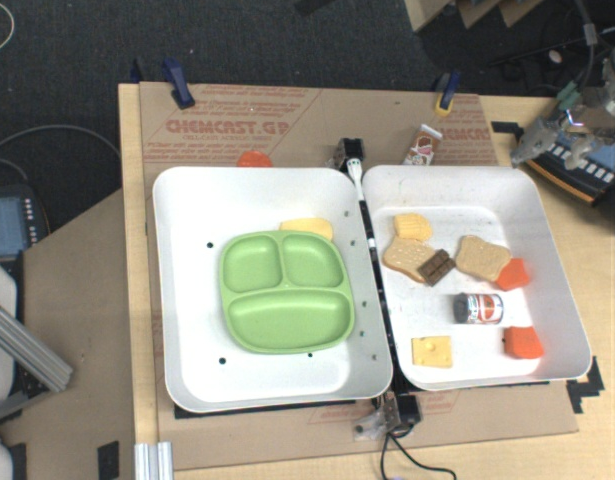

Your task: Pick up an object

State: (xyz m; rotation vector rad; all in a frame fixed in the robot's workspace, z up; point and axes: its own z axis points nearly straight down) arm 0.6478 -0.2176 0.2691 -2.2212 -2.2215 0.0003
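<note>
Two shallow white bins are sitting side by side on a cardboard-topped desk [287,118], seen from above at a slant. The left bin [187,228] is holding a green divided plate [285,290], which is partly covering a pale yellow item [309,228] peeking out behind its far rim; what that item is remains hard to tell. The right bin [547,238] is carrying the loose objects: a yellow waffle-like piece [413,227], a tan bread-shaped piece [407,259] with a dark brown bar [436,266] lying across it, a second tan slice [481,257] touching an orange block [514,274], a small can on its side [478,308], a yellow cheese-like square [432,351], and another orange piece [525,343] near the bin's near right corner. The arm [562,128] is showing at the right edge beyond the bins, blurred and cut off by the frame; whether its pincer is wide or narrow cannot be told. An orange disc [253,159] is lying on the cardboard, half hidden behind the left bin's far wall.
</note>
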